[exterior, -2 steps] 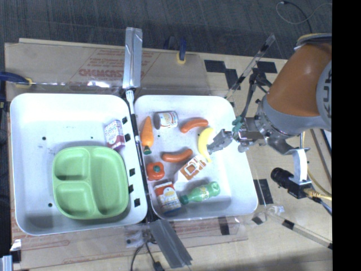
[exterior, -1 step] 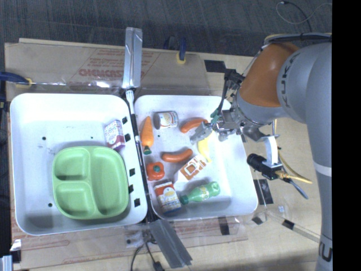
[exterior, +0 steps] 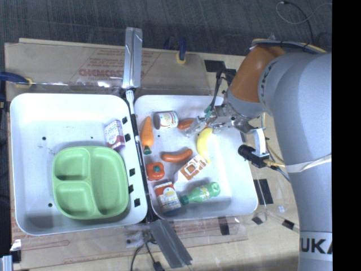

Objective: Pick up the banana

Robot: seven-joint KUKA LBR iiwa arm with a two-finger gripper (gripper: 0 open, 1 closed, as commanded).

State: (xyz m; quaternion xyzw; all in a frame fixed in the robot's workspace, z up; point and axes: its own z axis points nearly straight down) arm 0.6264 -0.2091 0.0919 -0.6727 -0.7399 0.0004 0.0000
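Note:
The yellow banana (exterior: 203, 142) lies in the right bin (exterior: 240, 176), upper middle, running from upper right to lower left. My gripper (exterior: 210, 121) hangs just over the banana's upper end, at the end of the grey arm with the orange band that comes in from the right. From this height I can't make out whether it touches the banana. A small brown-red piece (exterior: 186, 125) lies just left of the gripper.
The right bin also holds a tin can (exterior: 166, 119), a carrot (exterior: 147, 133), a sausage (exterior: 176, 155), a red pepper (exterior: 155, 170), a small box (exterior: 193, 167), a green bottle (exterior: 201, 193) and a carton (exterior: 167, 196). The left bin holds a green divided plate (exterior: 90, 180) and a small jar (exterior: 114, 133).

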